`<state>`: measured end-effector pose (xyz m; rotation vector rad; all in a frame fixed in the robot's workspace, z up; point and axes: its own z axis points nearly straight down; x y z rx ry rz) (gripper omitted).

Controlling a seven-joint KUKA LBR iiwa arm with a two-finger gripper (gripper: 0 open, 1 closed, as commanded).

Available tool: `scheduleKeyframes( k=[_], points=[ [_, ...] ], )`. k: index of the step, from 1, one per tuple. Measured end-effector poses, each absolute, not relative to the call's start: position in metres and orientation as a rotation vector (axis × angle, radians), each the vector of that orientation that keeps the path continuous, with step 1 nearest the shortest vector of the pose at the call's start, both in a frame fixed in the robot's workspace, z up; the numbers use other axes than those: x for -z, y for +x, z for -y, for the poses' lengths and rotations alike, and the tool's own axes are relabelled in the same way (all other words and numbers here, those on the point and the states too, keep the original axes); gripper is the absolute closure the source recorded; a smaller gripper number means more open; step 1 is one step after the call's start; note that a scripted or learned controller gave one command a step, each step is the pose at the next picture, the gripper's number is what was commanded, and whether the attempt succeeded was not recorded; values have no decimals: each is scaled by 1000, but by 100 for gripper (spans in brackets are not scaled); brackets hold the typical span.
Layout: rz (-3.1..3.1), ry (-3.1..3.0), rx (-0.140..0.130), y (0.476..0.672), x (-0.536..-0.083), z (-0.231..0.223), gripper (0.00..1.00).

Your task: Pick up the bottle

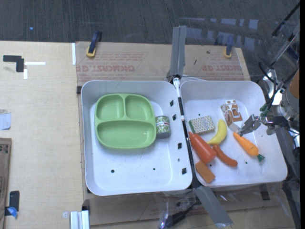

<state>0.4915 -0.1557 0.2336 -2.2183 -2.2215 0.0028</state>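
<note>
A red-orange bottle [202, 147] lies on its side in the right bin [248, 92], near the left wall, with its narrow end pointing to the back left. It touches a yellow banana [218, 132] and a red sausage [225, 156]. My gripper [250, 124] hangs over the right half of that bin, just above an orange carrot [246, 144] and about a hand's width to the right of the bottle. Nothing shows in its grasp.
The right bin also holds a speckled green block [202, 124], a white and orange box [231, 112] and an orange block [205, 171]. In the left bin [128, 178] a green divided plate [125, 120] sits beside a small green-labelled jar [162, 126].
</note>
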Motion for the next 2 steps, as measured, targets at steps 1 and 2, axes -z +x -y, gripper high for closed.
scheduleKeyframes(
  k=[1, 2],
  points=[
    [2238, -2202, -2, 477, -91, 117, 0],
    [2144, -2295, -3, 552, -191, 81, 0]
  ],
)
